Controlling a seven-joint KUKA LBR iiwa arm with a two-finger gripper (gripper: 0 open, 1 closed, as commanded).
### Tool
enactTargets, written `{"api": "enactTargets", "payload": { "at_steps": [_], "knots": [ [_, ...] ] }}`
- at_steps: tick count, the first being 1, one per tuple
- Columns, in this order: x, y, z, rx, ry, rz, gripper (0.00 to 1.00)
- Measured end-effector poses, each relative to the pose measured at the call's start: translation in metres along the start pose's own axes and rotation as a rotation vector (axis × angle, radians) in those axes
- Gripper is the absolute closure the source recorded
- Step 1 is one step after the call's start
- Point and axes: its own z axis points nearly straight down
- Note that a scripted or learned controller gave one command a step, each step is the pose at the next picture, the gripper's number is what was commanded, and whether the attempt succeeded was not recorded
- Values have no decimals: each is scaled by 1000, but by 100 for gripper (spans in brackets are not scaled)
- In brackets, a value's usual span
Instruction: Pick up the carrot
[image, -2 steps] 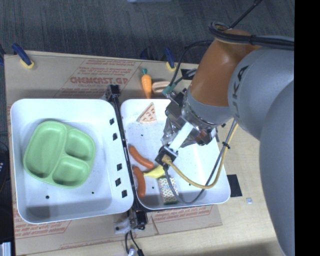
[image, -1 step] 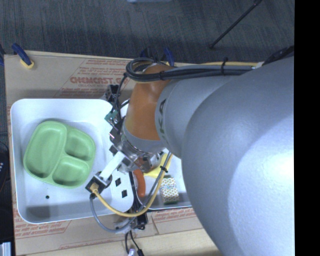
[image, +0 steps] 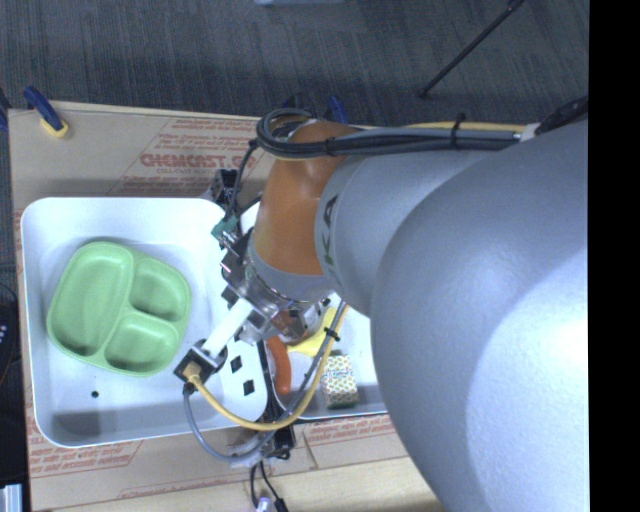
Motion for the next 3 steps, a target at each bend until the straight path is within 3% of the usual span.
{"api": "enactTargets", "payload": {
  "at_steps": [1,2,3],
  "knots": [
    [0,-1,-10,3,-3,-7,100],
    [-26,31,-74,-5,7,226,100],
    [17,-21,9,-4,4,380,100]
  ]
}}
